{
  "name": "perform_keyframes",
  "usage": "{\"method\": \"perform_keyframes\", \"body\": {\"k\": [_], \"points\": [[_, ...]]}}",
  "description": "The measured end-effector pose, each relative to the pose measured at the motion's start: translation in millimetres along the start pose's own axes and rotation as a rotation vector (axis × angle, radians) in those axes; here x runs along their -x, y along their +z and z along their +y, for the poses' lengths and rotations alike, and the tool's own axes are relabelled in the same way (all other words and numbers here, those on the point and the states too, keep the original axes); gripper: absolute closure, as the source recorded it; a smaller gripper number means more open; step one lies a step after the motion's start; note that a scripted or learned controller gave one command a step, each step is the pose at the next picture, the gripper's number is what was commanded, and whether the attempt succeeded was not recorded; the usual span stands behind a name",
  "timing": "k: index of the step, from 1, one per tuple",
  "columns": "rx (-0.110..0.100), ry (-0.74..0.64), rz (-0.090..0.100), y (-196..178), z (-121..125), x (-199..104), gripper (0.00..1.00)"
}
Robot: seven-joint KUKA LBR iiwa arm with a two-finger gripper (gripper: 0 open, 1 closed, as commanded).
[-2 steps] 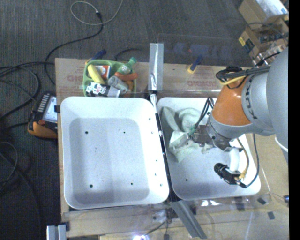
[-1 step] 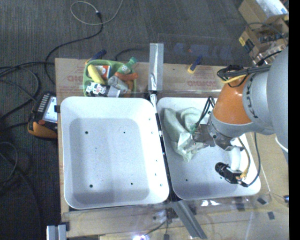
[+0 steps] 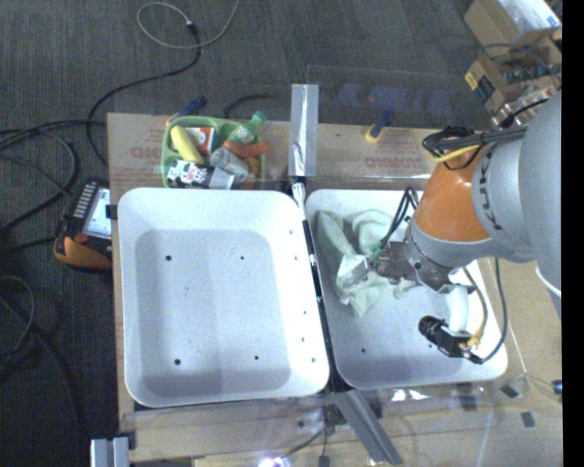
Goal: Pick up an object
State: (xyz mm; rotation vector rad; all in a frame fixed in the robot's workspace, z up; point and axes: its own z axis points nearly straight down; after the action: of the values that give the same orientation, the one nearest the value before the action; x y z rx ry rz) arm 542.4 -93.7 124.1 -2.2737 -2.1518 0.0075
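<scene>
- A wooden bench point(image 3: 128, 137) is sitting on dark grey carpet point(image 3: 55, 55), with black cables point(image 3: 173, 27) trailing across the floor toward ten and twelve o'clock.
- An orange and black device point(image 3: 80, 228) is lying on the floor just off the bench's nine o'clock edge.
- Two shallow white bins are lying side by side; the left bin point(image 3: 137, 219) is showing only a smooth plastic floor dotted with small dark holes.
- The right bin point(image 3: 474, 365) is holding a crumpled pale green and white cloth point(image 3: 351, 251), soft and folded, bunched toward its eleven o'clock corner.
- A small green basket point(image 3: 168, 155) at eleven o'clock, behind the left bin, is holding mixed small items, among them something yellow and something orange.
- The grey arm, with its rounded orange band point(image 3: 452, 205), is reaching in from three o'clock.
- The gripper point(image 3: 383, 266) is pressing down at the cloth's three o'clock edge; whether its fingers are spread or pinching the fabric cannot be told.
</scene>
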Motion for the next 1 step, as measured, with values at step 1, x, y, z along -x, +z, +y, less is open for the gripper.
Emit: {"method": "perform_keyframes", "body": {"k": [1], "points": [[0.029,-0.028,-0.005,29.9,62.3,8.2,0.0]]}}
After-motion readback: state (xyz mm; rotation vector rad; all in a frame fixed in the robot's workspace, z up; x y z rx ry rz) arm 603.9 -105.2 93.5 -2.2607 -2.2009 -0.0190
